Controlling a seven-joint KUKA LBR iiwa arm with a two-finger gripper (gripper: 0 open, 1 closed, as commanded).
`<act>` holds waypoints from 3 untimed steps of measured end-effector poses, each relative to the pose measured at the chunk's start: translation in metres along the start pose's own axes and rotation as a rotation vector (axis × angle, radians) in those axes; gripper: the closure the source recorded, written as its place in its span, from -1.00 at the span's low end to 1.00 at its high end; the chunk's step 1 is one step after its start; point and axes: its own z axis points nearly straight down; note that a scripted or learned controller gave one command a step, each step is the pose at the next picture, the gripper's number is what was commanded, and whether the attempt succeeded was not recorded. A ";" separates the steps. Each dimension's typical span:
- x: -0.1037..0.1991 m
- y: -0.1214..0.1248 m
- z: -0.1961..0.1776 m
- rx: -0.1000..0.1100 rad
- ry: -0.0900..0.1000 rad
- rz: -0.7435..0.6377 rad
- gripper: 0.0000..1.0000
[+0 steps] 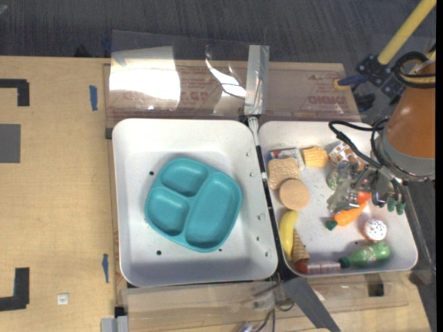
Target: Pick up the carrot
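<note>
The carrot (345, 217) is orange with a small green end pointing left. It lies on the floor of the right bin (408, 254), towards the bin's right side. My gripper (344, 194) hangs low in that bin, directly behind the carrot and very close to it. Its metal parts overlap the carrot's upper right end in this view. The grey arm with its orange band (415, 126) reaches in from the right edge, and cables trail around the wrist.
The right bin also holds a corn piece (315, 156), a cracker (282, 172), a round cookie (295, 194), a banana (286, 232), a cone (299, 247), a green vegetable (367, 256) and a white dotted piece (376, 230). A teal divided plate (194, 203) lies in the left bin (131, 144).
</note>
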 end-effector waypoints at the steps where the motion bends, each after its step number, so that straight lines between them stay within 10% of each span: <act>1: 0.014 -0.011 0.073 -0.002 0.016 -0.499 1.00; 2: -0.015 0.041 -0.032 -0.003 0.003 -0.793 1.00; 3: -0.014 0.040 -0.030 -0.004 0.007 -0.792 -1.00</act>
